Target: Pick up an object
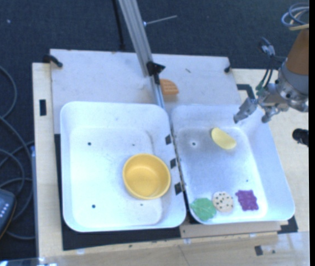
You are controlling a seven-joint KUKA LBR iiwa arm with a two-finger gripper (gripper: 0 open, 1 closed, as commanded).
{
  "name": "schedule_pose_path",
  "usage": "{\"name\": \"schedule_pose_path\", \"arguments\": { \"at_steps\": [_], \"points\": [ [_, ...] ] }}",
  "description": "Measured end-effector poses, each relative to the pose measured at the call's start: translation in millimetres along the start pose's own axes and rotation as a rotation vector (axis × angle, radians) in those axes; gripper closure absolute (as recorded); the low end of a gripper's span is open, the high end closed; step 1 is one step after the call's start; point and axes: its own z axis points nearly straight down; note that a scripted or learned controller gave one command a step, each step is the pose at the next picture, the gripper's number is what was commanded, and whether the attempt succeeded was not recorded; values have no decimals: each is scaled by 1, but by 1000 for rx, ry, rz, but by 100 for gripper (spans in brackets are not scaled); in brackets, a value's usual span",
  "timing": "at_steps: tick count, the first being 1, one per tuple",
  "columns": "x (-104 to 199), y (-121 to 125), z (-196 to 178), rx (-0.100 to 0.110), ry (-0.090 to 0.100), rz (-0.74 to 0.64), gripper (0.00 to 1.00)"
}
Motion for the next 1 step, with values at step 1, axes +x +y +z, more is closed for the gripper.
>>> {"name": "schedule_pose_path", "arguments": {
  "at_steps": [1],
  "points": [
    [-1,0,0,0,-1,0,0]
  ]
}}
